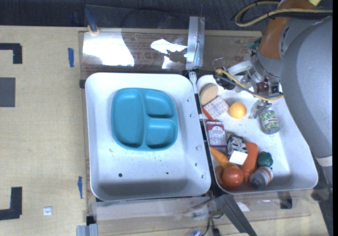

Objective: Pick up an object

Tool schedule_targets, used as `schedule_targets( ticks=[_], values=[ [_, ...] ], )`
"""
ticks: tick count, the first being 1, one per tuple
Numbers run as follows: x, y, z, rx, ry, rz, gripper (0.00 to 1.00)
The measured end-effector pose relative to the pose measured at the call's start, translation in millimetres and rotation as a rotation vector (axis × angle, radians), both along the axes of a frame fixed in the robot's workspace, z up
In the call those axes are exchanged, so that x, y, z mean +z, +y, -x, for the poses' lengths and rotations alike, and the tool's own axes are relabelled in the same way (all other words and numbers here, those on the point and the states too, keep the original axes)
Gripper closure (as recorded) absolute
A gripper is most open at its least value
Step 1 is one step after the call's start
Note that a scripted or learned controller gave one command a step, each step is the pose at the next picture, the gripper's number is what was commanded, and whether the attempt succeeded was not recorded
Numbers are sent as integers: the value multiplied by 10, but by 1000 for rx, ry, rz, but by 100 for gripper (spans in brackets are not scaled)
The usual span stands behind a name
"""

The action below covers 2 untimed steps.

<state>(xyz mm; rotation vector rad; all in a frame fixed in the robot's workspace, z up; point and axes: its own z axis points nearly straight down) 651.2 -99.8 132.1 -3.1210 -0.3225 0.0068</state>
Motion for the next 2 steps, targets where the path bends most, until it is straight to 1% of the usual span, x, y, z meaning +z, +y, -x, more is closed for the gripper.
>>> schedule_targets(
  ticks=[1,2],
  values=[
    [4,-478,114,-7,0,2,0],
    [557,-944,533,63,-4,2,0]
  ],
)
